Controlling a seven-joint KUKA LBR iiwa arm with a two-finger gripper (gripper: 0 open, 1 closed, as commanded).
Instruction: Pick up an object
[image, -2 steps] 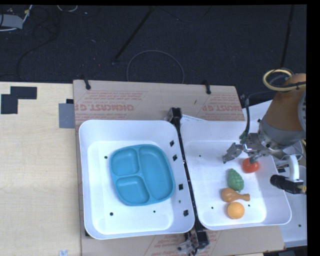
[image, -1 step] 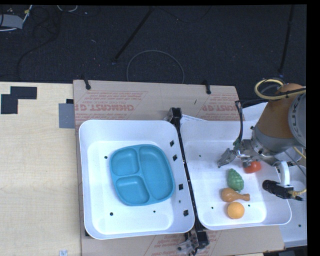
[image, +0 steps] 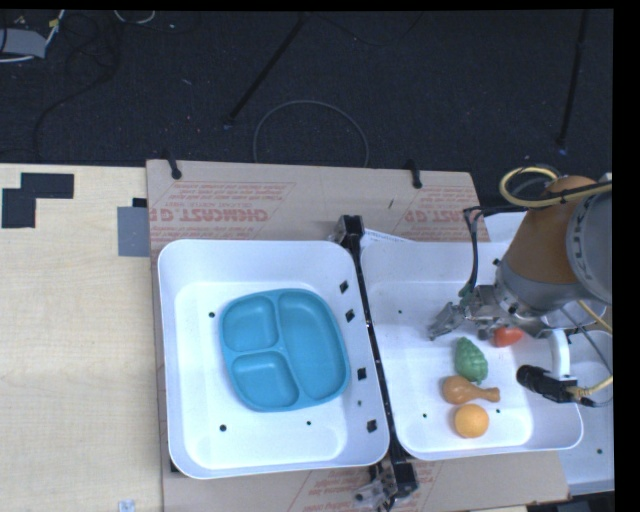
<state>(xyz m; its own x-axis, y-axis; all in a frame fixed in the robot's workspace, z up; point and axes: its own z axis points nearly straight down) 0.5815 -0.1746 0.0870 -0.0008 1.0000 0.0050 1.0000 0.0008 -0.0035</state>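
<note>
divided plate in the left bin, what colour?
Light blue. The divided plate, with three compartments, lies in the left bin; clear in the camera view.

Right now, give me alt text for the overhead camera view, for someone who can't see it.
A grey robot arm reaches from the right into the right white bin, above a green toy, a tan toy, an orange ball and a small red piece. The left bin holds a blue divided plate.
</note>
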